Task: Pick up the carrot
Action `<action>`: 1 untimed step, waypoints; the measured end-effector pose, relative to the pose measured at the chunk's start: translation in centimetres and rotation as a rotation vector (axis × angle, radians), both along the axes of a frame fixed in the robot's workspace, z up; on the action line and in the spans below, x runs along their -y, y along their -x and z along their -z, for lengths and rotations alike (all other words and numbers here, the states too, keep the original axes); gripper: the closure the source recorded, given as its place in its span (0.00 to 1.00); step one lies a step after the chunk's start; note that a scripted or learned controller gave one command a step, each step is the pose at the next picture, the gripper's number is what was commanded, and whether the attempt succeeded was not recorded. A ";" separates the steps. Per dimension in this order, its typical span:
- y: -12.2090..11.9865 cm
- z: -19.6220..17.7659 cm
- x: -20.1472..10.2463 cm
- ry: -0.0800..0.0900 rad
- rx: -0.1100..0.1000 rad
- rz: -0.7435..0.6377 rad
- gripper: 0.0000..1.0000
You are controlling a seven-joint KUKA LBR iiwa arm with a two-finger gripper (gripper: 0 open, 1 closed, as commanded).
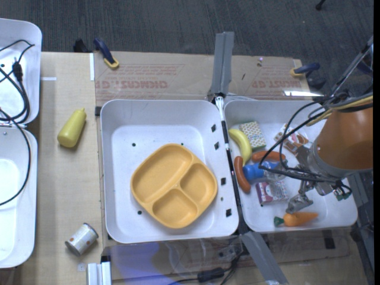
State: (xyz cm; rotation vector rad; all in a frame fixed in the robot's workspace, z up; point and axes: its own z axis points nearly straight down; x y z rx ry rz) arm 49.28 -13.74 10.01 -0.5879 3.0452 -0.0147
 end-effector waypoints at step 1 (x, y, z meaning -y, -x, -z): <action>0.0 0.0 0.0 0.000 0.000 0.000 0.00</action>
